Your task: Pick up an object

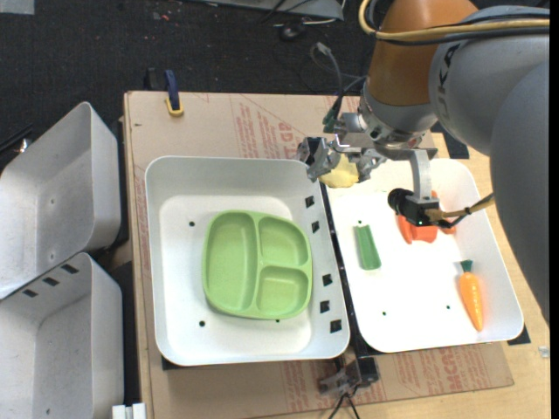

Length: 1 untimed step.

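Carrot (471,296) near right bin (410,326) front edge; green block (367,246) mid-bin; green divided tray (258,264) in left bin (166,260). Tool (342,166) over yellow piece (341,177) at far corner, finger state unclear.

A robotics lab is showing here: a KUKA arm (472,68) is reaching in from three o'clock over two white bins (166,321) sitting on a cardboard-covered bench (253,120), cables (306,24) trailing at twelve o'clock.
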{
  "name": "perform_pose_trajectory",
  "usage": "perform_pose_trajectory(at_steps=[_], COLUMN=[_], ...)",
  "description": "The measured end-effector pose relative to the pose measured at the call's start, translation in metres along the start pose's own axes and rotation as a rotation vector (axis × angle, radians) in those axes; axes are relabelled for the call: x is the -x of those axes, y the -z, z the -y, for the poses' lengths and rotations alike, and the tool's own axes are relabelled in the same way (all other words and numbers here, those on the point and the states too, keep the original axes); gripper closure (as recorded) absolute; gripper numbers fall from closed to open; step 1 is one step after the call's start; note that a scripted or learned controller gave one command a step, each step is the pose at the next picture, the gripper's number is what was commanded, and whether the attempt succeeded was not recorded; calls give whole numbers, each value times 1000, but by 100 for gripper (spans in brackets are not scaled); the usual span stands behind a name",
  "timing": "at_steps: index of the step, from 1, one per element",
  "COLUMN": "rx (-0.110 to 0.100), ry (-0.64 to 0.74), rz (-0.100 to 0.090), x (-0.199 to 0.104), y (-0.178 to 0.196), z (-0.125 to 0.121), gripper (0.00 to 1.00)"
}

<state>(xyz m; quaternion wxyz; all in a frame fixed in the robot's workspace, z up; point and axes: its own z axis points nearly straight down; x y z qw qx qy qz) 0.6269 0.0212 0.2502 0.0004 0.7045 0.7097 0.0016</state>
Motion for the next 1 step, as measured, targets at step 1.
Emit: perform_pose_trajectory(at_steps=[1], rx=[-4], ry=[0], rz=[0], x=[-56], y=[-12], z=[-1], gripper=[100])
